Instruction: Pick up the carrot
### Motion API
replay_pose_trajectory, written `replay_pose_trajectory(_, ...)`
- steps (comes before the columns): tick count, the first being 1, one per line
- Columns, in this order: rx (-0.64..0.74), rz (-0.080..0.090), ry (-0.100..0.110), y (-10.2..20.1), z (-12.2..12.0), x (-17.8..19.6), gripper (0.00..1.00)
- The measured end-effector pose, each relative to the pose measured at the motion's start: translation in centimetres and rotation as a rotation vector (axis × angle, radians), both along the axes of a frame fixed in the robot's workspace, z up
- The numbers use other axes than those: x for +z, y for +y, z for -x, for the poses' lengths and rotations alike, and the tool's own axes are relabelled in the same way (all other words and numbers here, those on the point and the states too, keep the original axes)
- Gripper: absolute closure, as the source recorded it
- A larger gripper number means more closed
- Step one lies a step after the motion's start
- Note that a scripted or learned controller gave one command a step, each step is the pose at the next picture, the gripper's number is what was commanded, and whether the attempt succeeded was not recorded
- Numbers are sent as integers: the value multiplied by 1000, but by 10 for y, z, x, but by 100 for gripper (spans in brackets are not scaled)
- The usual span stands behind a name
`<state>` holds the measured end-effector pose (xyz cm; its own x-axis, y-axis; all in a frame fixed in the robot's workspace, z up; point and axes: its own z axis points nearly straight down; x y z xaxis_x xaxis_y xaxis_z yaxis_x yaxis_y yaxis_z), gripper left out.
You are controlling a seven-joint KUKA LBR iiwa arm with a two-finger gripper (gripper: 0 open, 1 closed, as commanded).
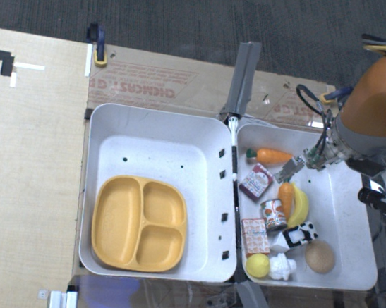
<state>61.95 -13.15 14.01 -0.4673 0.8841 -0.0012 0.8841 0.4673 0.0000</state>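
Note:
The carrot (274, 156) lies on its side at the back of the right bin (356, 208), orange with a small green tip pointing left. My gripper (292, 168) hangs just to the right of the carrot's thick end, low over the bin floor and very close to it. Nothing shows as lifted; the carrot rests on the bin floor. The grey arm with its orange band (383, 94) reaches in from the right above the bin's back edge.
In front of the gripper lie a maroon packet (255, 181), a second orange piece (285, 196) against a banana (300, 207), a can (273, 214), a red-and-white box (255, 237), a lemon (258, 265) and a brown egg (320, 258). The left bin holds a yellow divided plate (140, 222).

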Motion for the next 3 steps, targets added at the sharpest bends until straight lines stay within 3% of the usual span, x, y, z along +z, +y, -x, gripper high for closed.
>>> replay_pose_trajectory(1, -30, 0, 1, -13, -2, -49, 0)
replay_pose_trajectory(2, 101, 0, -2, 41, -40, 53, 0)
replay_pose_trajectory(3, 173, 0, 0, 14, -39, -30, 0)
